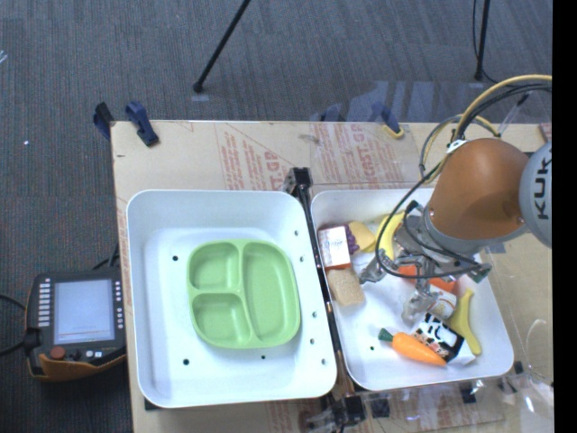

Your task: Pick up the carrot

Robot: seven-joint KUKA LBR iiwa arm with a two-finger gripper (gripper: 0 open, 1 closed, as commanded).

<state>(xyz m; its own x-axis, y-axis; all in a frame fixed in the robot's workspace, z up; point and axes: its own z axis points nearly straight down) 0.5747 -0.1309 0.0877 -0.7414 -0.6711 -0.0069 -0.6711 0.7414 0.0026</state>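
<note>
The carrot (pixel 416 347) lies near the right bin's (pixel 361 368) lower edge; the jaws' state above it can't be told.

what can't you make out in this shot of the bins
- Claw, camera view: the wrist's orange band and cables cover it; open or shut is unclear.
- Orange item under the wrist: mostly hidden, identity unclear.
- Carrot: its right end blends into a black-and-white packet.
- Box label: too small to read.
</note>
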